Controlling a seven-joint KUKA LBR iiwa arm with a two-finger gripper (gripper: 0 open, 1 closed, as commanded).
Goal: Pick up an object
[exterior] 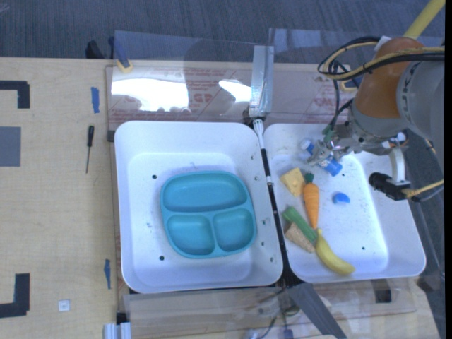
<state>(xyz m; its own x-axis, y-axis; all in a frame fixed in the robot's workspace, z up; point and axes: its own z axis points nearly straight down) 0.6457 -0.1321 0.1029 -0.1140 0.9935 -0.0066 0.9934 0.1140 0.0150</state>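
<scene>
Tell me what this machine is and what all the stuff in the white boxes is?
It's a robot arm, grey with an orange band, seen by a camera looking down from above. Its gripper hangs over the right bin. That bin holds toy food: a carrot, a banana, a yellow cheese wedge and a small blue piece. The left bin holds a blue divided tray. I can't tell whether the gripper has grabbed anything.

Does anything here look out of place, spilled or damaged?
Nothing looks spilled or broken. The toy food lies jumbled along the right bin's left side: the carrot and banana overlap other pieces. The blue tray sits flat in the left bin.
</scene>
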